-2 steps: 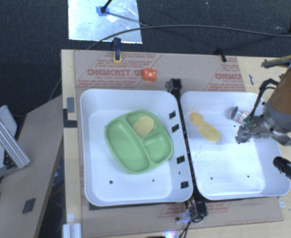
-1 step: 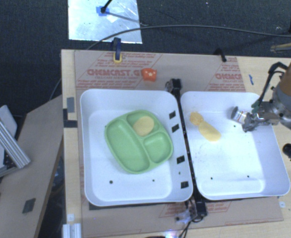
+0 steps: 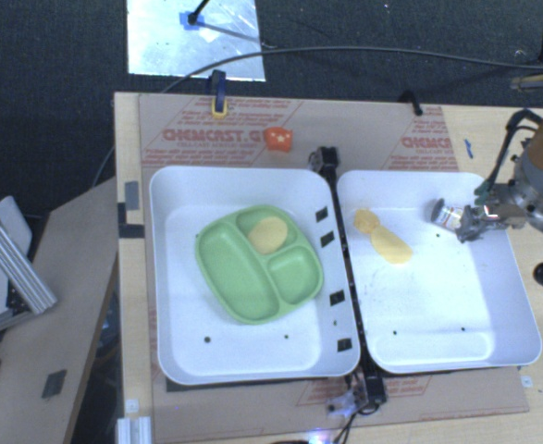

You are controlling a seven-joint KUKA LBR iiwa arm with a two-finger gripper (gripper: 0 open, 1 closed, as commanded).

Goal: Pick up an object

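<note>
Camera view: the bench (image 3: 132,276) carried two shallow white bins side by side on a printed cardboard sheet (image 3: 215,137). The left bin (image 3: 188,350) held a green divided plate (image 3: 257,265), lying tilted in the middle of the bin, with a pale yellow round piece (image 3: 269,235) in its upper compartment. Other plate compartments were bare green.

The right bin (image 3: 438,331) held a yellow elongated object (image 3: 383,238), near the bin's upper left part, just right of the divider between the bins. It lay flat on the bin floor, tilted, well apart from the gripper. Black clips (image 3: 331,239) ran down the seam between the bins.

The arm (image 3: 541,178) came in from the right edge, over the right bin's upper right corner. The gripper (image 3: 456,218) pointed left, low over the bin floor. A small silvery tip showed at its end; too blurred to make out, so cannot tell whether the jaws were apart or together. Nothing was seen between them. Open bin floor lay between gripper and yellow object, no obstacle in that gap.

Around: an orange small object (image 3: 277,139) sat on the cardboard above the left bin, outside both bins. A blue-and-yellow clamp (image 3: 218,93) gripped the cardboard's top edge. A shiny foil sheet (image 3: 192,21) lay on the dark floor beyond. Cables (image 3: 391,54) crossed the floor behind the bench. A metal rail (image 3: 7,257) stuck in at the left.
</note>
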